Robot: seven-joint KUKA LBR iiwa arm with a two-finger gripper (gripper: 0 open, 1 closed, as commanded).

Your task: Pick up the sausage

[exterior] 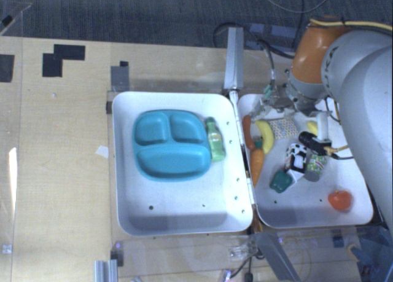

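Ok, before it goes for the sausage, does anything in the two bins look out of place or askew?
One thing: the green bottle lies on its side against the blue divided plate in the left bin. The sausage lies along the right bin's left wall, close beside the banana and carrot. Nothing looks spilled or damaged.

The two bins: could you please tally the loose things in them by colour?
Blue: 1, divided plate
Green: 2, bottle, small block
Yellow: 1, banana
Orange: 2, carrot, round fruit
Red-brown: 1, sausage
Total: 7
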